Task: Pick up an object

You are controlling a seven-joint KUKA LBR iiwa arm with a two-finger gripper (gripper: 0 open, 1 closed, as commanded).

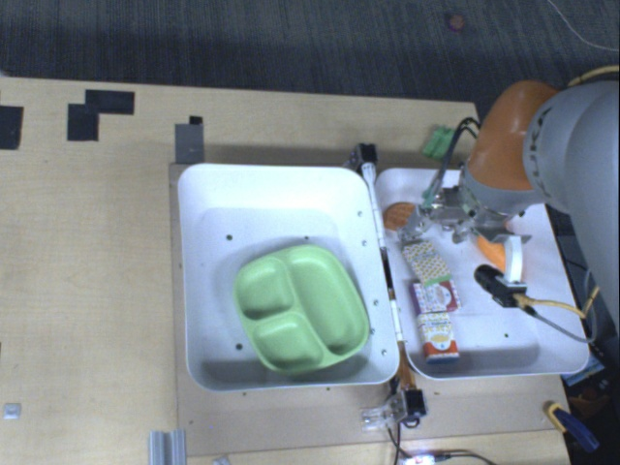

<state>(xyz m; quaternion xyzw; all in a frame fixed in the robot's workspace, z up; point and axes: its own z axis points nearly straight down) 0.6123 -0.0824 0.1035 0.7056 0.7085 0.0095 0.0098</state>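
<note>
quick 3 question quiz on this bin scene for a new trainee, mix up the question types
1. True or false: the green divided plate lies in the left bin.
2. Which bin is the gripper over? A) left B) right
3. Fill in: the arm's band above the wrist is ____.

Key: 1 true. 2 B, it hangs over the right bin, near the patterned packets lying end to end. 3 orange.
</note>
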